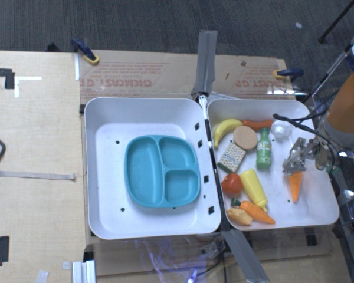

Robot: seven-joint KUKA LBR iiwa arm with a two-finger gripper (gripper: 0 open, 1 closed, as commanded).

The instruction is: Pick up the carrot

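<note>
Camera view: gripper [294, 164] in right bin [318, 217], touching top of carrot [295, 186]; finger opening can't tell.

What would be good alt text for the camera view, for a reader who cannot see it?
The arm's end effector sits in the right white bin, directly above a small carrot. The bin also holds a banana, a green bottle and a tomato. The left bin holds a teal divided plate.
</note>
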